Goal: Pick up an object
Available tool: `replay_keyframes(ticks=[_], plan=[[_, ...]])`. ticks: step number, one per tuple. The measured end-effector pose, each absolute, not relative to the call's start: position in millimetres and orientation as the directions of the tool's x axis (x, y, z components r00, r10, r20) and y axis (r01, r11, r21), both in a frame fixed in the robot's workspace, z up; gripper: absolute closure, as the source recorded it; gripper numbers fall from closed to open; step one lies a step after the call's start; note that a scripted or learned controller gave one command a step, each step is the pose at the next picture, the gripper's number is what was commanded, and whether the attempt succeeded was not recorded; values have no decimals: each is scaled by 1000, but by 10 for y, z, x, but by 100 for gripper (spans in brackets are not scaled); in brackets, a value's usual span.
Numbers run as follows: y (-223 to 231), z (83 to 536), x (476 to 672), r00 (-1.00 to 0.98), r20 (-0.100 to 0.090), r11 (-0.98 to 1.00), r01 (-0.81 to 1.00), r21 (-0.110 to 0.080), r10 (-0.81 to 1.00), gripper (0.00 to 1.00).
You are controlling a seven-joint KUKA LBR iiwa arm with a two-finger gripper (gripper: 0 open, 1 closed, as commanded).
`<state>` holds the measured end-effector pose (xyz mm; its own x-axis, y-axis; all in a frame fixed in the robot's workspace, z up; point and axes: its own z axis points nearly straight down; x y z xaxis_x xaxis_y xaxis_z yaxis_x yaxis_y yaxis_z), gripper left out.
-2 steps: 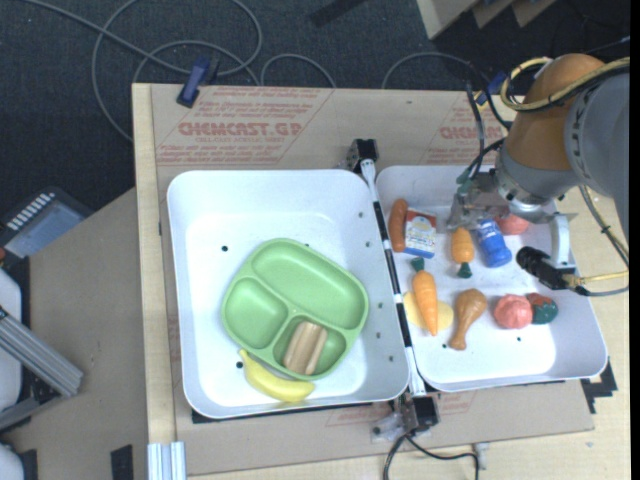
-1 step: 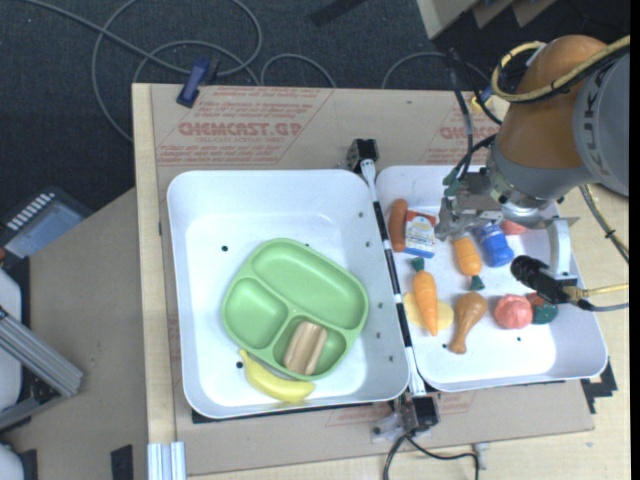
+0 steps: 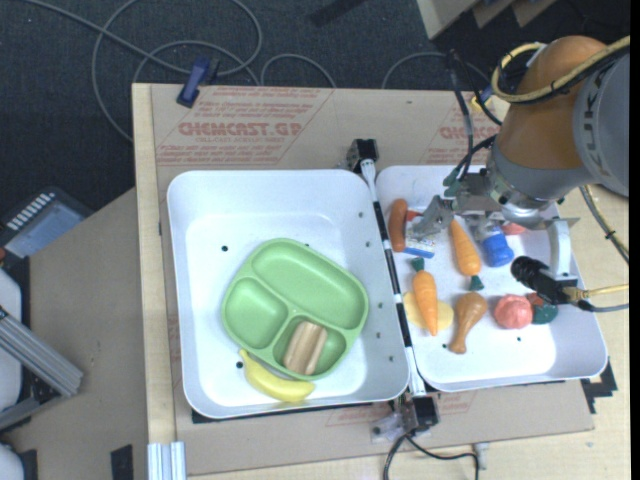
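Pincer hovers over right bin near carrot.

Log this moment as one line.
gripper: over right bin | nothing seen held | nearest: carrot

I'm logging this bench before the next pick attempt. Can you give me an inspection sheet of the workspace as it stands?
Surface: two white bins side by side, left bin and right bin, on a brown board.
Job's things: in the right bin, two carrots, a drumstick, a red piece, a blue piece.
Clutter: green divided plate in the left bin, a hot dog in one compartment; banana at its near edge.
Grippers: gripper over the right bin's far part.
Cables: loops on the dark floor.
Surroundings: blue clip at the board's far edge.
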<state>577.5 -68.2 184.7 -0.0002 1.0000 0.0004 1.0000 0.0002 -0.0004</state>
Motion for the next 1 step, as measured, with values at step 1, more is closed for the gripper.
replay_keyframes(ticks=[1], plan=[[-1370, 1717, 5990, 1, -2, -1, 1000, 2, 1000, 0]])
